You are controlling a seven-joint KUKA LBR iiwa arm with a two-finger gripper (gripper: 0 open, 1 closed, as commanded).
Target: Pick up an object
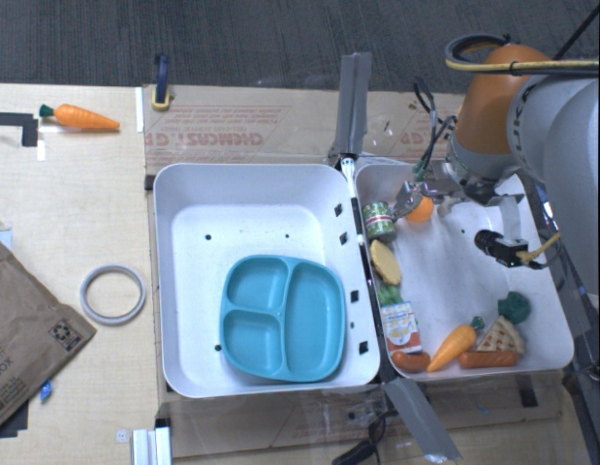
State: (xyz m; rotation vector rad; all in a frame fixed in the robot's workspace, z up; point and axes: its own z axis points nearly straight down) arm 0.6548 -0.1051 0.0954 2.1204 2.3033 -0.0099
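Tool (pixel 416 200) w/ orange ball (pixel 421 208) at tips, grip unclear; left bin (pixel 173 260) has blue tray (pixel 282 318).

object: small round orange ball-like toy (pixel 421 208)
where: far end of the right white bin (pixel 445 289), next to a green-labelled can (pixel 379 220)
pose: can't really tell, gripper partly covers it

The arm (pixel 547 114) is cut off by the right edge and covers the far right corner of the right bin (pixel 445 260). The gripper (pixel 416 200) overlaps a small orange object (pixel 421 209); finger position and the object's identity cannot be determined. The cardboard box (pixel 23 332) at near left is cut off by the left edge. The green can (pixel 378 220) label is too small to read.
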